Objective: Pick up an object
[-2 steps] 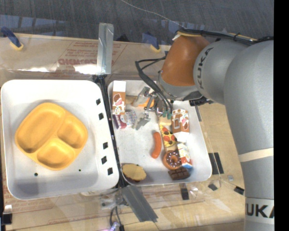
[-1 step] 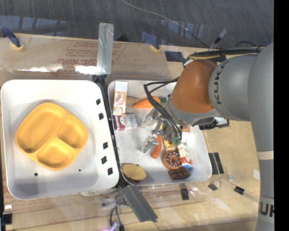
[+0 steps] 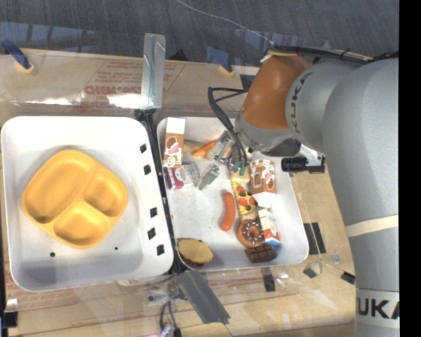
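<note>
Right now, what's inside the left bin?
The left bin holds a yellow divided tray, with three empty compartments. Whatever might lie beneath the tray is covered.

Two white bins: the left bin (image 3: pixel 14 258) holds one yellow divided tray (image 3: pixel 74 196); the right bin (image 3: pixel 196 220) holds one sausage (image 3: pixel 227 211), one doughnut (image 3: pixel 252 232), one cookie (image 3: pixel 195 251), one carrot (image 3: pixel 205 148) and several small food boxes, too crowded to count

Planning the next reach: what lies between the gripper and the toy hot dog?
Bare white bin floor separates the gripper from the hot dog in the camera view.
</note>
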Robot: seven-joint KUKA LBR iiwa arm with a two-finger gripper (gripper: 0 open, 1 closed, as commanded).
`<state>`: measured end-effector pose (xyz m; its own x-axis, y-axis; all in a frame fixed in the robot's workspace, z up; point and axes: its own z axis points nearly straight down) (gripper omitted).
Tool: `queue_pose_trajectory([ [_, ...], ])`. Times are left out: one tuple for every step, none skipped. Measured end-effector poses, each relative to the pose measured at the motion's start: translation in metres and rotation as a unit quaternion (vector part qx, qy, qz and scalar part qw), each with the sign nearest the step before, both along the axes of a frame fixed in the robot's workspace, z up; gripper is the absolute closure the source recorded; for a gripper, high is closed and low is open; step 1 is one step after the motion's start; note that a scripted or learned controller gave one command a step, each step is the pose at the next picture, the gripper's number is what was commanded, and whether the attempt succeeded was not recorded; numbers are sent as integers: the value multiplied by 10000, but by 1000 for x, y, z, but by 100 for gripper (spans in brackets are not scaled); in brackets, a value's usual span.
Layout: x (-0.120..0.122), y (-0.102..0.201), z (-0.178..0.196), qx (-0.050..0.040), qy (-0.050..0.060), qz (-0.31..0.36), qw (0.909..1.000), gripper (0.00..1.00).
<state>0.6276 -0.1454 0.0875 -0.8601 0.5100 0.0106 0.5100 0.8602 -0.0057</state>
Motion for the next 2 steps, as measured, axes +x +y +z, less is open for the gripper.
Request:
queue_pose_trajectory([
  [-75,-33,2,-2,-53,-302,9995,0],
  [14,17,-1,-21,75,-1111,9938,0],
])
